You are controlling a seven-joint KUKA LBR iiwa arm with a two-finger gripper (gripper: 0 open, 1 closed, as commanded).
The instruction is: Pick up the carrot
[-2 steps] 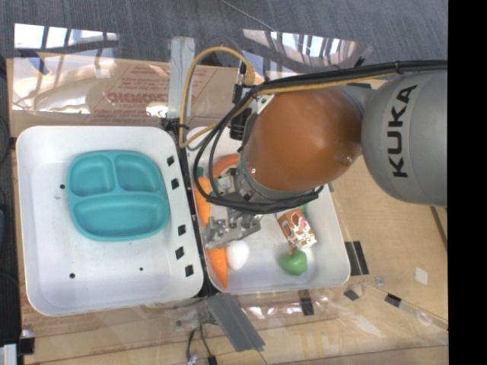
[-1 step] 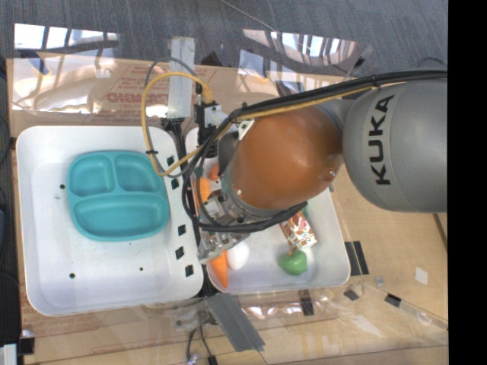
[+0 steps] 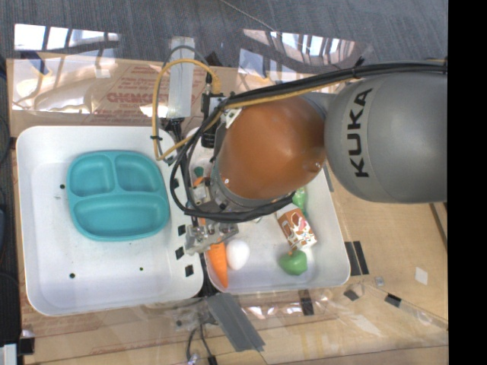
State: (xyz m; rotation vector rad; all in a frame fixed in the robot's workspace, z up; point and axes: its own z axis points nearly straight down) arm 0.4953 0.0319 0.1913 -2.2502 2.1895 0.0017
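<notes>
The arm (image 3: 304, 147) reaches in over the right bin (image 3: 338, 268), its orange band blocking much of that bin from where I stand. The gripper (image 3: 204, 238) hangs low at the bin's left edge, right above the carrot's top end; I cannot tell how it is set. The carrot (image 3: 218, 265) lies near the front left corner, touching a white egg (image 3: 238, 255). A teal plate (image 3: 118, 195) with 3 sections sits in the left bin (image 3: 46, 280).
</notes>
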